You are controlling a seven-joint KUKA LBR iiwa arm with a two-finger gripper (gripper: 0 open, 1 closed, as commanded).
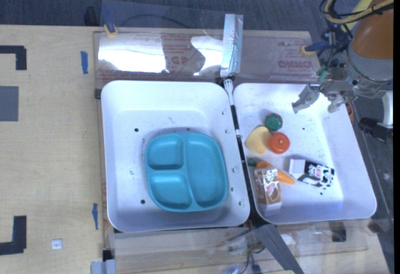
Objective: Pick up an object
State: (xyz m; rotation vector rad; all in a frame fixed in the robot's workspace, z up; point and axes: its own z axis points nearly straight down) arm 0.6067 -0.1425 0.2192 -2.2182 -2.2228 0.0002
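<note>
Toys [275,135] — tomato, lemon, carrot, cartons — lie in the right bin [350,204]; left of it, another bin [119,110] holds a blue tray [186,171]. The gripper [320,100] hangs spread, holding nothing.

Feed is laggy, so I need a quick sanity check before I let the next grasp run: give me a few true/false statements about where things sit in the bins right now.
1. The blue divided tray lies in the left bin. True.
2. The gripper hangs over the right bin's upper part. True.
3. The gripper holds the red ball. False: the ball lies on the bin floor, beside the yellow piece.
4. The cow-patterned carton lies in the left bin. False: right bin.
5. The green ball sits above the red one. True.
</note>
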